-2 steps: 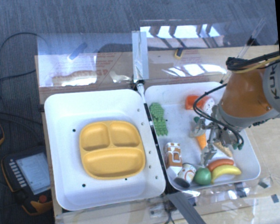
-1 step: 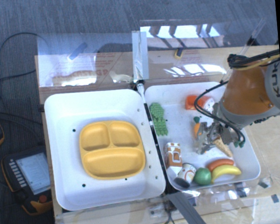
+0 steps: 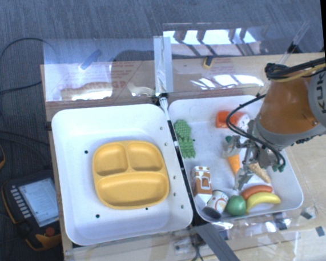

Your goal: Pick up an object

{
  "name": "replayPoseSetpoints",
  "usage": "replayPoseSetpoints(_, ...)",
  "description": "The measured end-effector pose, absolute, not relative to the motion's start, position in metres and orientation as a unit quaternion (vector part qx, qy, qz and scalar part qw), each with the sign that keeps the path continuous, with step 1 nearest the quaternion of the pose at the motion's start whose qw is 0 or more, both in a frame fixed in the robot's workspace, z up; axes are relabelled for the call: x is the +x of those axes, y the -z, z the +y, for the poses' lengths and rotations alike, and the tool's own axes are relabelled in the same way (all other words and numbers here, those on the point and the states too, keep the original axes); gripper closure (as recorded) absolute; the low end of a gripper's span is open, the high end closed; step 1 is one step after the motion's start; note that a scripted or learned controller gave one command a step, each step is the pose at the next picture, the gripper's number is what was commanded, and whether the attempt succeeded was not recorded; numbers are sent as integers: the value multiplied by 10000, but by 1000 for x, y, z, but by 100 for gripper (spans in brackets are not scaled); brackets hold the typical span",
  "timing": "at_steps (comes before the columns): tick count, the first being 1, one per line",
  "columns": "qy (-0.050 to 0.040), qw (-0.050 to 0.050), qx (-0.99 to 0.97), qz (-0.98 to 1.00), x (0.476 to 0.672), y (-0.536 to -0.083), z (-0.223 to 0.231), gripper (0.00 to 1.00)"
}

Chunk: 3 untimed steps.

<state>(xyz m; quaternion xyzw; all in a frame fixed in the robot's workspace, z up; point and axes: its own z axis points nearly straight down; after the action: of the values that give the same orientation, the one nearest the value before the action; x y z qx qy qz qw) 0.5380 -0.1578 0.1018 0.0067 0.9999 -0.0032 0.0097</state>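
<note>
Reaching in from the right, the gripper (image 3: 244,173) hung low inside the right bin (image 3: 206,107), its dark fingers apparently parted and nothing visibly pinched between them, though cables and the wrist hid much of the mechanism. Directly at the fingertips lay a pale cone-shaped piece (image 3: 260,173) and, just above them, a small orange wedge (image 3: 234,163); either could have been the object to be picked, and neither was lifted clear of the bin floor. Just below the gripper sat a red pepper-like piece (image 3: 255,191), touching a banana (image 3: 264,200), with a green ball (image 3: 236,205) beside the banana and a small can (image 3: 214,202) further left. A printed carton (image 3: 201,180) lay to the gripper's left, a green bumpy vegetable (image 3: 184,139) up and to the left, and an orange-red item (image 3: 224,118) above, partly behind the cables. Well away to the left, the other bin (image 3: 70,121) held a yellow divided tray (image 3: 130,172). Judged from this layout, the main risk was crowding: closing there could have caught two neighbouring pieces at once or nudged the cone aside, and a slanted, tapering shape would probably have slipped from a shallow pinch. The dangling cables (image 3: 268,151) might also have snagged nearby items as the arm rose.
</note>
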Motion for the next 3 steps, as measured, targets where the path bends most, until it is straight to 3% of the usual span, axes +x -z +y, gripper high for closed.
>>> replayPoseSetpoints(1, 31, 91, 288, 9995, 526, -91, -131, 0)
replayPoseSetpoints(2, -3, 72, 825, 9966, 574, -90, -164, 0)
replayPoseSetpoints(3, 5, 100, 813, 9966, 576, -102, -163, 100)
